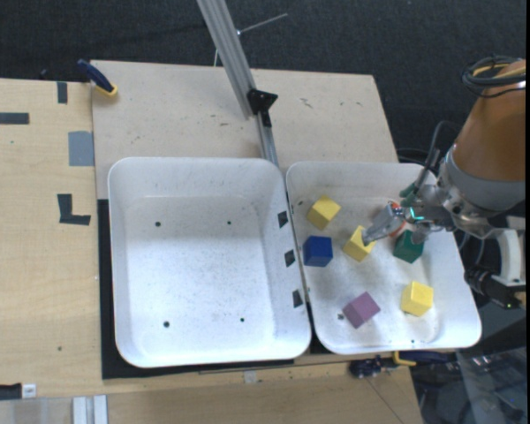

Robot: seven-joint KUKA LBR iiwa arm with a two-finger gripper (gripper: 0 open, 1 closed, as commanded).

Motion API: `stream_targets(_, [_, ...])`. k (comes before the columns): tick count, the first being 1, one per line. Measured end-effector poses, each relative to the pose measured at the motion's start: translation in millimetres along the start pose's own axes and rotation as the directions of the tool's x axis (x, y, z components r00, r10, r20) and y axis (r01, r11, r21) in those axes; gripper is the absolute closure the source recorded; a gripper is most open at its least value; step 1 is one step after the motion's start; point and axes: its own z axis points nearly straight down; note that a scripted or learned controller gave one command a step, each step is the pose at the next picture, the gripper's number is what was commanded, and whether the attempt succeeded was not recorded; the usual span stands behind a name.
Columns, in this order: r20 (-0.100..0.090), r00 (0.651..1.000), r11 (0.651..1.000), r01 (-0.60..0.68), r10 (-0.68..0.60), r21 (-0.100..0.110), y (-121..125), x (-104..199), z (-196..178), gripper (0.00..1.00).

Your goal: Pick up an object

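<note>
The right bin (442, 334) holds several blocks: a yellow cube (324, 212) at the upper left, a blue cube (317, 251) below it, a yellow block (358, 244) in the middle, a purple cube (361, 308) toward the front, another yellow cube (417, 298) at the front right and a dark green block (409, 246) on the right. My gripper (390, 226) reaches in from the right and hangs between the middle yellow block and the green block, close to both. The orange-banded arm (493, 140) stands over the bin's right edge.
The left bin (124, 237) lies beside the right one, with black clips on their shared rim. A slanted metal rail (234, 51) crosses the bench behind the bins. A blue and yellow tool (98, 78) lies at the back left of the bench.
</note>
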Motion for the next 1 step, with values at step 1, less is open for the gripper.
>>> stream_targets(1, [0.001, 1.0, 1.0, 0.001, -0.001, -0.004, 0.7, -0.2, -2.1, 0.0])
